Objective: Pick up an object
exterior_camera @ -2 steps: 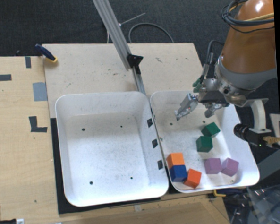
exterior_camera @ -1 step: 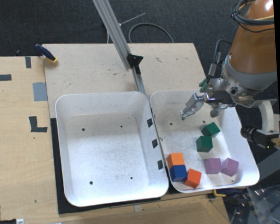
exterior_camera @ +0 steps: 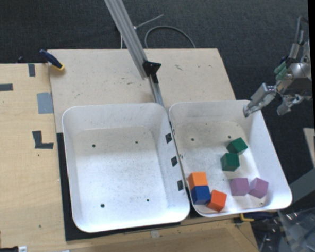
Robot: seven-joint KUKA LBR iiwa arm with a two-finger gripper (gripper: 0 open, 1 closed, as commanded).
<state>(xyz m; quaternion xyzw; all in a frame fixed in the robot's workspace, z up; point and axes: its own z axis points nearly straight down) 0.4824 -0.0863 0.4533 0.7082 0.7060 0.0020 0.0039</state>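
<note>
We see the tool (exterior_camera: 269, 103) at the right of the view, above the far right corner of the right bin (exterior_camera: 274, 158), with its two fingers spread apart and nothing between them; one finger (exterior_camera: 256, 102) reaches over the bin's far right rim while the other sits further right, off the bin. The tool is well apart from every block.

All the blocks lie in the right bin. Two green cubes sit toward its right side, the upper green cube (exterior_camera: 237, 145) tilted and just touching the lower green cube (exterior_camera: 230, 162). Nearer the front rim we find two purple cubes side by side, the left purple cube (exterior_camera: 239, 186) touching the right purple cube (exterior_camera: 258, 187). At the front left of that bin an orange cube (exterior_camera: 197, 179) sits against a blue cube (exterior_camera: 200, 194), and a second orange cube (exterior_camera: 217, 200), turned at an angle, lies just beside the blue one.

The left bin (exterior_camera: 74, 154) stands beside the right one on the worktop (exterior_camera: 101, 73), and a metal rail (exterior_camera: 127, 29) runs from the top of the view down to the gap between the bins
</note>
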